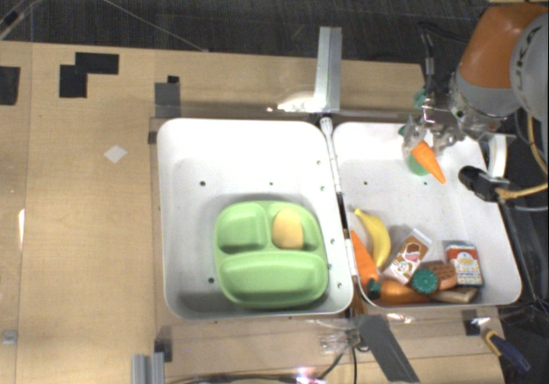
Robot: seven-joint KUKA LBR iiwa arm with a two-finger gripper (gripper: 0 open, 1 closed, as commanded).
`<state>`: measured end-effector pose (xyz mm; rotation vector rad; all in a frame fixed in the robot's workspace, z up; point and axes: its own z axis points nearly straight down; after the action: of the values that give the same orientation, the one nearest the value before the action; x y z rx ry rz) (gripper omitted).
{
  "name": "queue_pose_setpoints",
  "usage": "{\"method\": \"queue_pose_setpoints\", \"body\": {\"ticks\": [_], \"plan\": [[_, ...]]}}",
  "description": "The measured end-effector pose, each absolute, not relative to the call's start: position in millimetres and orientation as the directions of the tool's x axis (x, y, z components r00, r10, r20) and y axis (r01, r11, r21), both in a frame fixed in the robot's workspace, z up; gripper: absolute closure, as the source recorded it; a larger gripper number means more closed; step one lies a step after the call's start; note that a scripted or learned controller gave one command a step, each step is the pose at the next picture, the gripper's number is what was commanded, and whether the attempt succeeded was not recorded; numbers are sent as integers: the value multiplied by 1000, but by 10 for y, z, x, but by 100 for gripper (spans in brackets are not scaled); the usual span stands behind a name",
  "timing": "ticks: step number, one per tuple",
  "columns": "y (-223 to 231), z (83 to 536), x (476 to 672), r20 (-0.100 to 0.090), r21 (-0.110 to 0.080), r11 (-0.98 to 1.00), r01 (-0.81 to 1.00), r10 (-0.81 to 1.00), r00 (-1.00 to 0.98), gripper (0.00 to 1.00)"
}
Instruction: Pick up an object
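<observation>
At the upper right of the frame, the gripper [426, 135] is closed on a toy carrot [426, 160], which hangs just below it, apparently lifted clear above the right bin [377, 159]. Near that bin's lower edge lie a banana [375, 235], a second carrot [364, 259] and small packets. The left bin [189, 159] holds a green tray [257, 275] with a yellow fruit [288, 228].

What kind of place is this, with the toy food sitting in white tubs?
Most likely a robotics lab test bench. A grey and orange robot arm reaches over two white bins, a toy carrot at its gripper, while a toy banana lies below.
</observation>
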<state>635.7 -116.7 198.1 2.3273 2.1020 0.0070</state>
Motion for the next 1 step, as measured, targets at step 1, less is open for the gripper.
{"method": "queue_pose_setpoints", "body": {"ticks": [1], "plan": [[-1249, 1247, 6647, -1, 3, -97, 995, 995, 97, 100]]}}
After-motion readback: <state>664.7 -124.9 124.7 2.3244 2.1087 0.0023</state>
